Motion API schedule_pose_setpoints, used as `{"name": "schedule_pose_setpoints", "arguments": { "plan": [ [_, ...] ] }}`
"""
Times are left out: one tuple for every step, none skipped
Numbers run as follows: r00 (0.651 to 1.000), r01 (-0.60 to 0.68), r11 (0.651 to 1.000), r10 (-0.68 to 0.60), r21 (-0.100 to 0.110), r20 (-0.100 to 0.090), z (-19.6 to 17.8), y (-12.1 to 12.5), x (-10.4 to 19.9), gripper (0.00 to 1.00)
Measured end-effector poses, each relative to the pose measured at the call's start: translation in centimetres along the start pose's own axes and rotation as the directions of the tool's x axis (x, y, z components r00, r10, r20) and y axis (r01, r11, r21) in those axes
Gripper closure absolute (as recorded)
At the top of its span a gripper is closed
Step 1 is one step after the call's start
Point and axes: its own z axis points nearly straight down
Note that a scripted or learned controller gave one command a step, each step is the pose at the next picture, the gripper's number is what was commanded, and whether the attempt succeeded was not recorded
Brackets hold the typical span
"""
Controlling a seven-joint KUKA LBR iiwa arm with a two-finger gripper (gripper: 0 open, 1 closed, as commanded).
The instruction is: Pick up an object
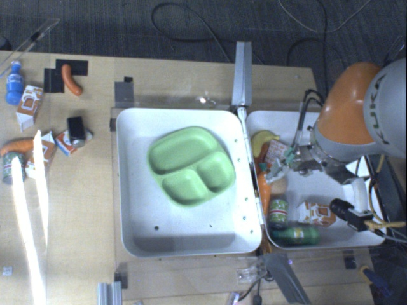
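Observation:
My gripper (287, 162) reaches from the right into the right bin (289, 121), low over its left-hand side, with the grey and orange arm above it. Its tips sit by a small red and white packet (275, 150) and a yellow banana (262, 140). An orange carrot (263, 192) lies along the bin's left wall. Below it stand a small can (278, 211), a green bottle (296, 235) lying on its side and a white and brown carton (316, 213). Nothing is visibly between the fingers.
The left bin (137, 227) holds a green three-compartment plate (191, 165). On the bench to the left lie a blue bottle (14, 81), a sausage (72, 80), small cartons and a black block (75, 129). A metal divider post (242, 75) stands between the bins.

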Motion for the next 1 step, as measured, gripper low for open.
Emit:
{"name": "schedule_pose_setpoints", "arguments": {
  "plan": [
    [0.999, 0.033, 0.999, -0.033, 0.002, 0.0, 7.36, -0.83, -8.03, 0.0]
  ]
}}
